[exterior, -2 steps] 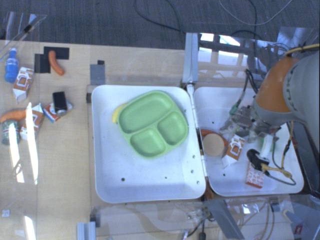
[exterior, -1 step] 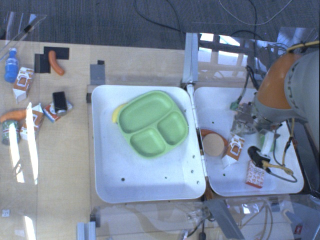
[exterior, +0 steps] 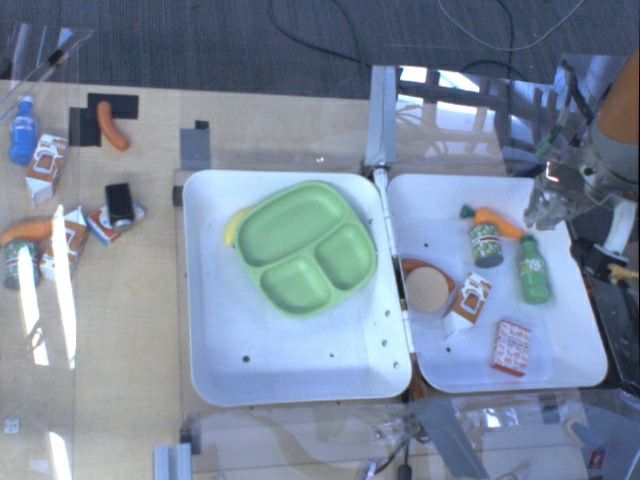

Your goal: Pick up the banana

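Note:
Only a thin yellow edge of the banana (exterior: 232, 230) shows in the left bin, poking out from under the left side of a green divided plate (exterior: 305, 248); the plate hides the remainder. My gripper (exterior: 543, 211) hangs over the back right part of the right bin (exterior: 560, 373), just right of an orange carrot (exterior: 498, 222). It is far to the right of the banana and nothing shows in its grasp.
The right bin holds a small green-labelled can (exterior: 486, 245), a green bottle (exterior: 534, 270), a brown bowl (exterior: 427, 288), a small carton (exterior: 468, 300) and a red box (exterior: 512, 348). Loose items, among them a blue bottle (exterior: 22, 130) and a sausage (exterior: 113, 126), lie on the bench at far left.

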Controlling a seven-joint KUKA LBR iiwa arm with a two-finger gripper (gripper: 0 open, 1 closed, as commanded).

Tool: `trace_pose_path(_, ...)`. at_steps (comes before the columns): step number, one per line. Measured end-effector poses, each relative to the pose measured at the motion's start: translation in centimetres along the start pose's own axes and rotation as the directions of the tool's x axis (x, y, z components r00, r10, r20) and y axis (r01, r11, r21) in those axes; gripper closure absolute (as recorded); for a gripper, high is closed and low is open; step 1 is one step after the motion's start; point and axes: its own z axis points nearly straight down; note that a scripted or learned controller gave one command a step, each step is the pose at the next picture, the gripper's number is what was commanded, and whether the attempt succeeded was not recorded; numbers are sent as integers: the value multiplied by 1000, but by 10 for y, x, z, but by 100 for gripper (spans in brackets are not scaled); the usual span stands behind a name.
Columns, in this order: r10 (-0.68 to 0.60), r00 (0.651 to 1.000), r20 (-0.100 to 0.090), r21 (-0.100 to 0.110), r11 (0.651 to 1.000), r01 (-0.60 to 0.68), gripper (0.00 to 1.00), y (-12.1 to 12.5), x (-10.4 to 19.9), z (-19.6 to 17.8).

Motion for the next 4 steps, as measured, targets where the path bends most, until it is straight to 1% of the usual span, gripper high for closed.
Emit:
trace_pose_path(1,162,987,-1,-6,987,-162,100,14,27,-168)
trace_pose_path(2,162,987,0,-3,987,-162,0,14,27,-167)
trace_pose_path(3,253,968,3,1,968,-253,0,-31,-50,-123)
trace_pose_path(4,162,987,2,2,987,-162,0,-45,-18,-115)
